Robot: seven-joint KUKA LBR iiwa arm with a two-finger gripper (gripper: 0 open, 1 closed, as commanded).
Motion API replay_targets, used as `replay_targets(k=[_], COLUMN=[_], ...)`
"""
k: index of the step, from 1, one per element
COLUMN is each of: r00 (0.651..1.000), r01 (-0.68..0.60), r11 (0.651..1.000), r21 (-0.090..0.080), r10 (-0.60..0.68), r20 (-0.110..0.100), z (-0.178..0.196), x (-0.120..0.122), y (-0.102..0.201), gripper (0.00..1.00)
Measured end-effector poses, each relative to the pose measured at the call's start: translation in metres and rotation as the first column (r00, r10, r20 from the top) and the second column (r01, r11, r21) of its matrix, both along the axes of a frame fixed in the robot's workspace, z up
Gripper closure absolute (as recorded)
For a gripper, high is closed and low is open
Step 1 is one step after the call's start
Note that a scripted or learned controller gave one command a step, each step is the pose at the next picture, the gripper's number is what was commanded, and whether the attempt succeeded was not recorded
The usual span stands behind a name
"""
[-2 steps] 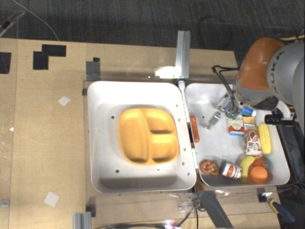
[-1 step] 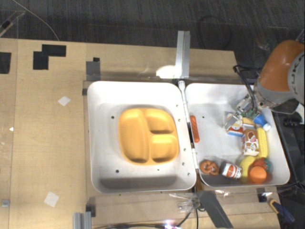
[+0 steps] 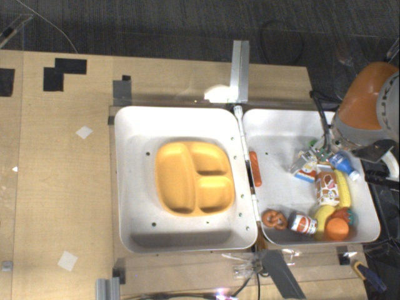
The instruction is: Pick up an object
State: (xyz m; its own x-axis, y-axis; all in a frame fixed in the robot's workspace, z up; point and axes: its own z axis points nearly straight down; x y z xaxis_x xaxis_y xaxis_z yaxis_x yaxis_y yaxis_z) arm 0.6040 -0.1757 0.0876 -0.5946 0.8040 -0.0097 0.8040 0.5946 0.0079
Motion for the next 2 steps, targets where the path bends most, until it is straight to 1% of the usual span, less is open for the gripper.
replay_targets(k=[1,2], r00=[1.0,0.959], r01=[-0.01,0.283], r11=[1.0,0.959], r21=[0.0,0.003], r10=[0.01,-0.283], r20=[0.006,-0.009], z=[0.01,0.087], x=[0.004,-0.031], y=[0.002,0.049], gripper=[1.0,1.0])
